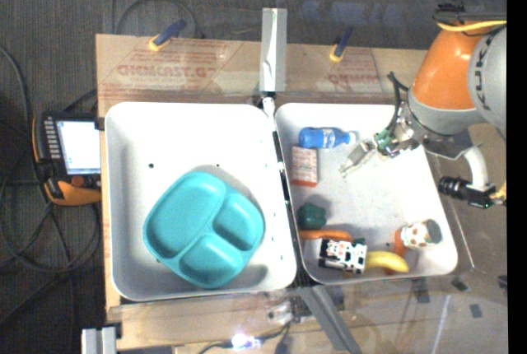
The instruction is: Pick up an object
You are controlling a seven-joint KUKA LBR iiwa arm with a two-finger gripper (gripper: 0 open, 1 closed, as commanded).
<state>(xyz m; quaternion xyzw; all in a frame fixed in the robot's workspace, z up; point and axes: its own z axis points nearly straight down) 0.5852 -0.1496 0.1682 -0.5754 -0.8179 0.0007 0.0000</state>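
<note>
Camera view: gripper [360, 156] hangs over the right bin [440, 204], fingers spread, nothing between them.
Blue bottle [326, 137] lies just beside it, probably the easiest grab since the other toys crowd the bin's near edge.

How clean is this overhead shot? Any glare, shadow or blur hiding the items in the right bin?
Camera view: lighting is even and the right bin is bright white but not washed out; the teal tray casts a soft shadow in the left bin; the gripper looks slightly blurred; small items like the banana are soft but recognisable.
</note>
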